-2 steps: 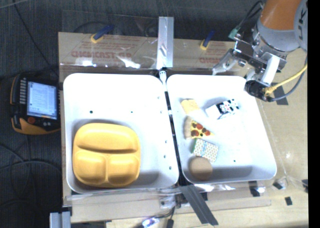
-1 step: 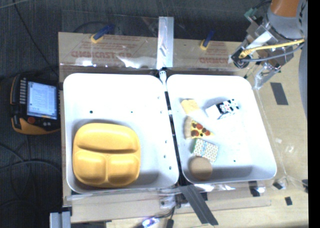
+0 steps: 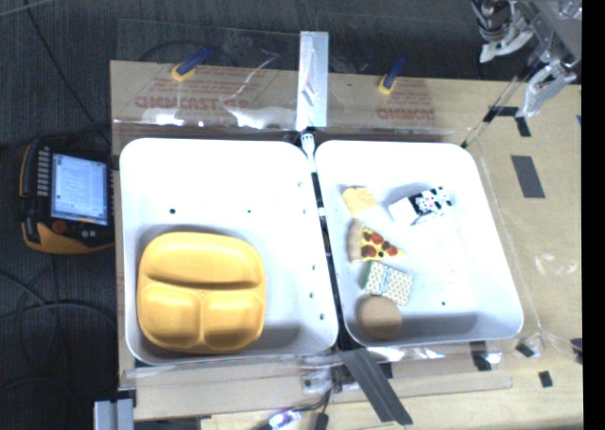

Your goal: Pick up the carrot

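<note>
The right bin [image 3: 473, 230] holds several small toy items. A pale yellow piece [image 3: 357, 199] lies near its left wall, with a pizza slice [image 3: 374, 245] just below it. Further toward the front are a green-and-white patterned block [image 3: 388, 282] and a round brown piece [image 3: 380, 315]. A white item with black spots [image 3: 425, 203] sits in the middle of the bin. My gripper [image 3: 503, 33] is at the far top right, outside the bins and well away from all these items.
A large yellow bread-shaped toy [image 3: 200, 288] fills the front of the left bin [image 3: 217, 182]. A handheld pendant with a lit screen [image 3: 71, 194] lies left of the bench. Clips and clear plastic sit along the bench's back edge [image 3: 312, 88].
</note>
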